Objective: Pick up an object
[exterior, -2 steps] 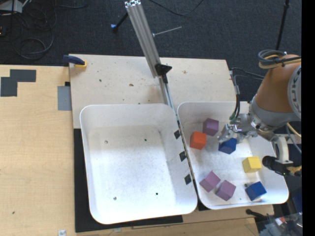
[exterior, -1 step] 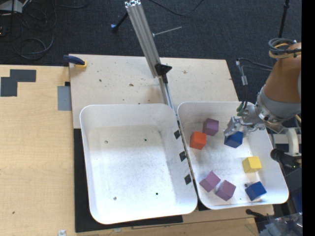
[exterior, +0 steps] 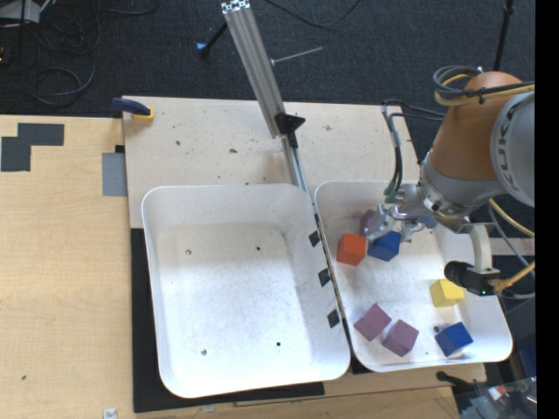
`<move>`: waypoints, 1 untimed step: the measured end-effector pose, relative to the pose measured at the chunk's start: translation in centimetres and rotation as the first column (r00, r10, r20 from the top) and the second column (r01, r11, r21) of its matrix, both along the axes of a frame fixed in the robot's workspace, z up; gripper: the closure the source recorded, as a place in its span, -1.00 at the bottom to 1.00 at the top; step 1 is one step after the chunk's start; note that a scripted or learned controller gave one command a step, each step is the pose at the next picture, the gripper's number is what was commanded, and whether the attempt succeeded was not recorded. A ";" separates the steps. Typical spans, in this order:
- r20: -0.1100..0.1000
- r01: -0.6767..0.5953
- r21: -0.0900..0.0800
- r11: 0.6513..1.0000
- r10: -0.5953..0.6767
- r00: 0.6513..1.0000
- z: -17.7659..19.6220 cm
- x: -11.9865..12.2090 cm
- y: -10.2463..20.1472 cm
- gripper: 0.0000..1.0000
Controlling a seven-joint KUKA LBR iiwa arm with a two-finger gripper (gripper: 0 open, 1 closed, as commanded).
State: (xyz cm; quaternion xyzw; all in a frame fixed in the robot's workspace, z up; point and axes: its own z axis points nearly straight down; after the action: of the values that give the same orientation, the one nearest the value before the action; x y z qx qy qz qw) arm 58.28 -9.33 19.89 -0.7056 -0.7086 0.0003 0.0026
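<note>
- the surface (exterior: pixel 61 260) is pale wood, with grey patches set into its left part and a lighter speckled board behind the bins.
- two shallow white bins sit side by side on it; the left bin (exterior: pixel 166 208) shows just dark specks.
- the right bin (exterior: pixel 498 343) holds an orange cube (exterior: pixel 351 250), a blue cube (exterior: pixel 384 246), a yellow cube (exterior: pixel 445 292), two purple cubes (exterior: pixel 373 321) and a second blue cube (exterior: pixel 453 339).
- the end effector (exterior: pixel 386 227) is low over the first blue cube; i cannot tell how it stands.
- a slanted metal rail (exterior: pixel 258 64) rises behind, over dark carpet with loose cables (exterior: pixel 52 59).
</note>
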 end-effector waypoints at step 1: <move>0.000 0.001 -0.001 1.000 -0.001 1.000 -0.5 1.0 5.0 1.00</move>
State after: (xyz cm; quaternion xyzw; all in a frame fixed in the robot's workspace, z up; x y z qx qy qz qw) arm 59.32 -4.36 19.36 -0.7058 -0.7084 0.0005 0.0022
